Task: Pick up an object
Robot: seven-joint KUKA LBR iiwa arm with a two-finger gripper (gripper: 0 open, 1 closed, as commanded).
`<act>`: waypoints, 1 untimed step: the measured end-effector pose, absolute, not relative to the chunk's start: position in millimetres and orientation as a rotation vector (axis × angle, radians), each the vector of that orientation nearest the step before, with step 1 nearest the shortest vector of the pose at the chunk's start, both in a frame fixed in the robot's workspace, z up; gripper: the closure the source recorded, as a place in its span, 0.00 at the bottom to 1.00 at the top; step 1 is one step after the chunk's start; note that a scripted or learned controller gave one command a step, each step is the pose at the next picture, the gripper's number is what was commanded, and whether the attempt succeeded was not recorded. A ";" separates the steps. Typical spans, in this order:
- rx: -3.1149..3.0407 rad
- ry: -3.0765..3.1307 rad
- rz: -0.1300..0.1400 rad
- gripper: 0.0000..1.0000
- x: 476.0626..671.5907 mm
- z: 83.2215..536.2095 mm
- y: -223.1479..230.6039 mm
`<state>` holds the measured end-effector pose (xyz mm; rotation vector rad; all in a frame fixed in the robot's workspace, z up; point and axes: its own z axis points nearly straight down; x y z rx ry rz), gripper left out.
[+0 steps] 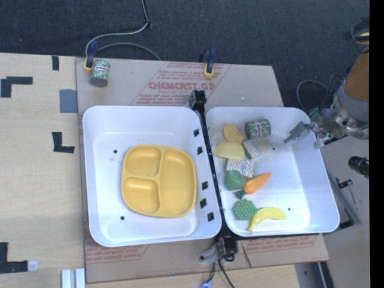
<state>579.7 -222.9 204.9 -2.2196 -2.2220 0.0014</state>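
The right bin holds several toy foods along its left side: a green can, a pale yellow piece, a patterned packet, an orange carrot, a green pepper, a knobbly green piece and a banana. My gripper hangs over the bin's upper right part, open, with nothing between its fingers. It is to the right of the can and apart from every object.
The left bin holds a yellow divided plate. A small can stands on the cardboard behind the bins, near a clamp and a cable. Black clips join the bins.
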 end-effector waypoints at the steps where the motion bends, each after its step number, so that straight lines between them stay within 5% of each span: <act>1: -2.222 -2.226 -0.002 0.00 597.0 87.9 -199.5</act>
